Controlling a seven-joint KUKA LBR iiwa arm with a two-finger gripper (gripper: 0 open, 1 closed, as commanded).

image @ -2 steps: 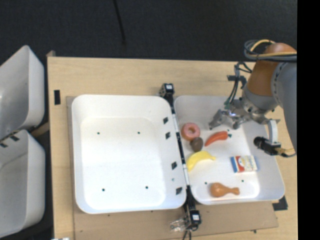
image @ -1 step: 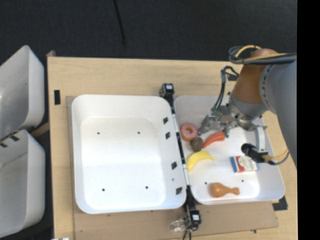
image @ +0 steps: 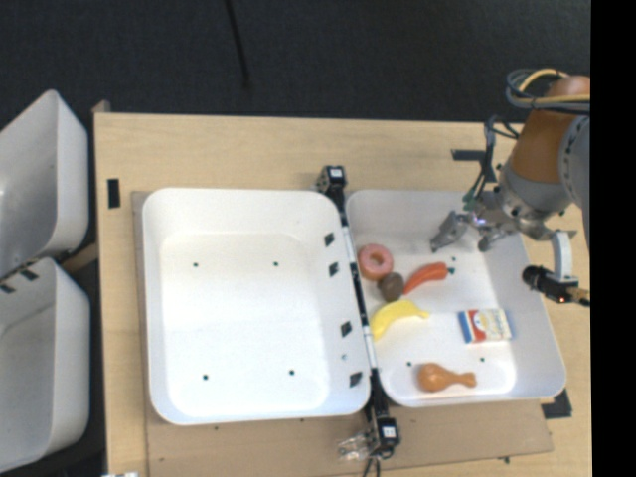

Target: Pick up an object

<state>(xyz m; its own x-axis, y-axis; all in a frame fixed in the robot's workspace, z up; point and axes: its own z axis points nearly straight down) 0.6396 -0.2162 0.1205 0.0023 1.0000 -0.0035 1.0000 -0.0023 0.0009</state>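
Tool (image: 459, 229) spread wide, holding nothing, over far side of right bin (image: 532, 361). Carrot (image: 427, 276) lies just below it, touching brown ball (image: 392, 286). Drop straight down, straddle carrot, squeeze, lift slow.

From my remote station I see the arm (image: 556, 157) as a bulky rounded body, grey along its outer shell, with a broad orange band around the segment above the wrist. At the arm's twelve o'clock a bundle of cables (image: 532, 79), yellow and dark, loops over the top of the orange part. Below the band sits a grey metallic wrist flange. The gripper (image: 459, 229) is dark grey to black metal, with thin angular links and a faint bluish spot near its base. At the arm's five o'clock a small black fitting (image: 549, 282) shows a reddish-orange dot.
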